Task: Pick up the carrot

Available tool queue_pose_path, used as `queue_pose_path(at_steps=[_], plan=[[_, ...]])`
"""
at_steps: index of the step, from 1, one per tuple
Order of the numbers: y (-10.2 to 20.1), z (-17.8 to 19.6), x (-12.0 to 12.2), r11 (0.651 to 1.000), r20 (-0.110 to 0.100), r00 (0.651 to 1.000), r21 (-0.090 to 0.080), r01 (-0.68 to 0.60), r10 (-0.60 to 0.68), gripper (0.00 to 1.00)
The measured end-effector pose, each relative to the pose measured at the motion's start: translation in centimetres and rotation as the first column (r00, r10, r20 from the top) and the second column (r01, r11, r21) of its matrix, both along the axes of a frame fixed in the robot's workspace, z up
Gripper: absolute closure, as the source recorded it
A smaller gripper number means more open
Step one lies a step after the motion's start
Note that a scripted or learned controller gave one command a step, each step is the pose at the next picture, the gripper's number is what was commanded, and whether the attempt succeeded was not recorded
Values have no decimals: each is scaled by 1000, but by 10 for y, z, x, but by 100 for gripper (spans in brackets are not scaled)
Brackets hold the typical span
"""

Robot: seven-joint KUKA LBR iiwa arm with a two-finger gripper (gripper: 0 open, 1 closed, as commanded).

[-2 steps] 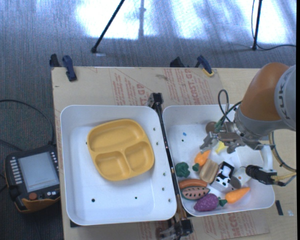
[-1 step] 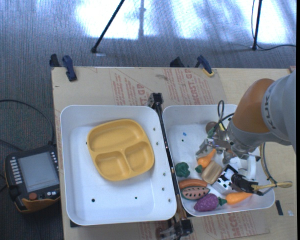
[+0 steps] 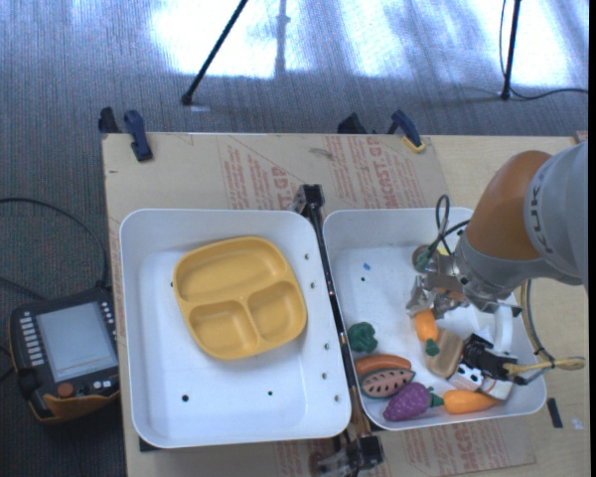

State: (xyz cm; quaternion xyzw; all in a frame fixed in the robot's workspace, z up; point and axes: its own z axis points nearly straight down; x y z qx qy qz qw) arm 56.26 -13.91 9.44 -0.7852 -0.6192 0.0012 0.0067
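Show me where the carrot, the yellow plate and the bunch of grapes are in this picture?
carrot (image 3: 427,325), camera view, on its orange body below the gripper.
yellow plate (image 3: 201,258), camera view, on its upper left rim.
bunch of grapes (image 3: 407,402), camera view, on the purple cluster's middle.

right bin (image 3: 397,229) bare across its upper left, toys packed along its lower edge: broccoli (image 3: 363,337), hot dog (image 3: 382,364), watermelon (image 3: 388,382), grapes (image 3: 408,402), gripper (image 3: 429,304) over carrot (image 3: 427,325), left bin (image 3: 149,366) open around yellow plate (image 3: 240,296)
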Motion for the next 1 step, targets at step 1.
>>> queue_pose_path(at_steps=[1], plan=[[31, 121, -14, 973, 13, 973, -7, 233, -232, 100]])
